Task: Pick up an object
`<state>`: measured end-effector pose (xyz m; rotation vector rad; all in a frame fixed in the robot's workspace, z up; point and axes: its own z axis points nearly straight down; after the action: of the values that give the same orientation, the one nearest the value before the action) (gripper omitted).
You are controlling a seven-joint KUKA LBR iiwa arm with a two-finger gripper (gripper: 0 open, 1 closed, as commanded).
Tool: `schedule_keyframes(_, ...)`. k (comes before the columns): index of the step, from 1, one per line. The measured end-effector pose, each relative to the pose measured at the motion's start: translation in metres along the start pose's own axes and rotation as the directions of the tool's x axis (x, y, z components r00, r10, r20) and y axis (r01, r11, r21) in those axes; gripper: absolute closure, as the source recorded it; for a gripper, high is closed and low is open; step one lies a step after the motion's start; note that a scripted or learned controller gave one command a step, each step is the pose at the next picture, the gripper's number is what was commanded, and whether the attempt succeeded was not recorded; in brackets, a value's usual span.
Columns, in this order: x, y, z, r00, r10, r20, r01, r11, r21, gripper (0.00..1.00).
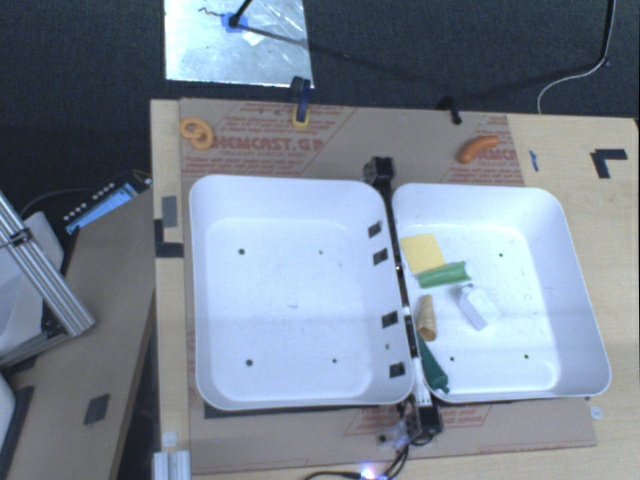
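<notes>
The right bin [560, 258] holds several small objects near its left wall. A yellow square block [422, 252] lies at the top of the group. Just below it a green bar [442, 275] lies at a slant. A white and grey piece [473, 306] sits to the right of a tan cork-like cylinder [427, 317]. A dark green piece [432, 366] rests against the bin's lower left corner.
The left bin [290, 298] stands beside the right one, with black clips [390, 318] along the shared edge. On the cardboard behind the bins lie an orange ring [197, 133], a yellow and blue clamp [300, 104] and an orange sausage-shaped toy [478, 148].
</notes>
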<state>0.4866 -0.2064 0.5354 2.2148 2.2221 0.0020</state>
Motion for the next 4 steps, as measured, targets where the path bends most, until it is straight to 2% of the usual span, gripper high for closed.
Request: schedule_keyframes(4, 0.0036, -0.0002, 0.0000, 1.000, 0.001, 0.000, -0.001, 1.000, 0.000, 1.00)
